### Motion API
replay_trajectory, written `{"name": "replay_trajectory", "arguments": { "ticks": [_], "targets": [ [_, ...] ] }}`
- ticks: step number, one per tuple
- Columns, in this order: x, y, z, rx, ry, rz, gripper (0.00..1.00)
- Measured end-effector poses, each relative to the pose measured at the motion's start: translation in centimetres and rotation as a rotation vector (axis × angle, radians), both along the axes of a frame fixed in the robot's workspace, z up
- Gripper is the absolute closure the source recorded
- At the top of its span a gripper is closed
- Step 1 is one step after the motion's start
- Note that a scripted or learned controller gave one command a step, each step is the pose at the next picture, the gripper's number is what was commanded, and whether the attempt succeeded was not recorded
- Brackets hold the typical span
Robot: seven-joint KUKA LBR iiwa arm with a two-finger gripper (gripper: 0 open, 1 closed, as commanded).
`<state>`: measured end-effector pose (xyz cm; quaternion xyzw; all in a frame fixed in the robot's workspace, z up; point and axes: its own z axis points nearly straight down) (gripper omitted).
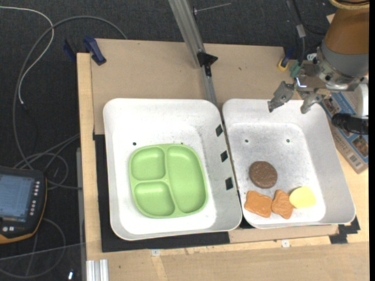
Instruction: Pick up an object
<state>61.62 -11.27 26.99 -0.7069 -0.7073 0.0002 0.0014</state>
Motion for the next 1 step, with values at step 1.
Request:
{"name": "replay_trajectory", "arguments": {
  "ticks": [1],
  "targets": [
    [0.07, 0.07, 1.14, 0.0, -0.003, 0.002, 1.0]
  ]
}}
